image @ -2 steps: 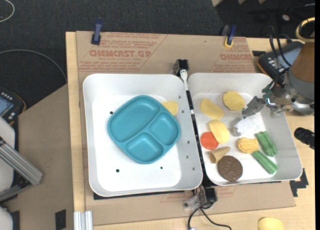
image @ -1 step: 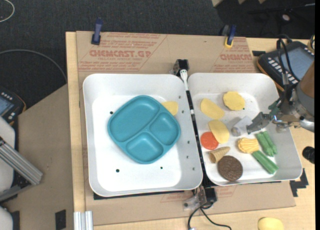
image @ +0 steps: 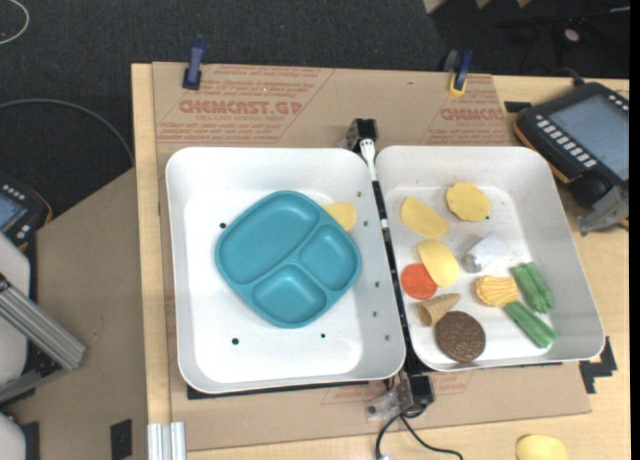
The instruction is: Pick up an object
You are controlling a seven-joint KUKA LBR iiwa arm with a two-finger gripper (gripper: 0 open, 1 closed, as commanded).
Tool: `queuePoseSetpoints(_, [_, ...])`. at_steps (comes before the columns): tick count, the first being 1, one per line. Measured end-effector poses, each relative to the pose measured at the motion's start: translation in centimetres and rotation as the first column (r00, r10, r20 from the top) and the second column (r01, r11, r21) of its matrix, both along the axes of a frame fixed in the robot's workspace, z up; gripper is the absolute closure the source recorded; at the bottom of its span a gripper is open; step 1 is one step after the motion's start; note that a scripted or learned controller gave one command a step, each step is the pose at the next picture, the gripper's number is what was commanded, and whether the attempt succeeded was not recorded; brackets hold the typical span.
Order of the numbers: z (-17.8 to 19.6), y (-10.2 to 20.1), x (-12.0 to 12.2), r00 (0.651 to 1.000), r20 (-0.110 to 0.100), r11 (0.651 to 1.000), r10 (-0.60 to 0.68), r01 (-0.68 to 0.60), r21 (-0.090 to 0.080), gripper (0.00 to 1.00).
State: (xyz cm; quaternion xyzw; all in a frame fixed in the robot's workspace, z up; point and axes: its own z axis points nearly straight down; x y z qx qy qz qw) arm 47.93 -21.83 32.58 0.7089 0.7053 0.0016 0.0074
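Observation:
The right bin (image: 560,210) holds several toy foods: a yellow round piece (image: 468,202), a yellow wedge (image: 423,218), a yellow-orange piece (image: 438,262), a red piece (image: 418,281), a white-grey lump (image: 490,251), a ridged yellow piece (image: 496,291), two green pods (image: 531,286) (image: 528,323), a cone (image: 438,307) and a brown cookie (image: 460,336). In the left bin (image: 200,338) lies a blue divided plate (image: 288,258) with a small yellow piece (image: 341,215) at its upper right edge.
Both bins rest on a cardboard sheet (image: 250,98) held by two clamps (image: 194,64) (image: 459,72) at the far edge. A black pendant with a screen (image: 580,133) sits at the right. A yellow object (image: 540,447) lies at the bottom right.

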Motion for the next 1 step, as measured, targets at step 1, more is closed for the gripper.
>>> queuePoseSetpoints(1, [0.39,0.36,0.10,1.000,-0.007,1.000,0.005,-0.005,0.004,1.00])
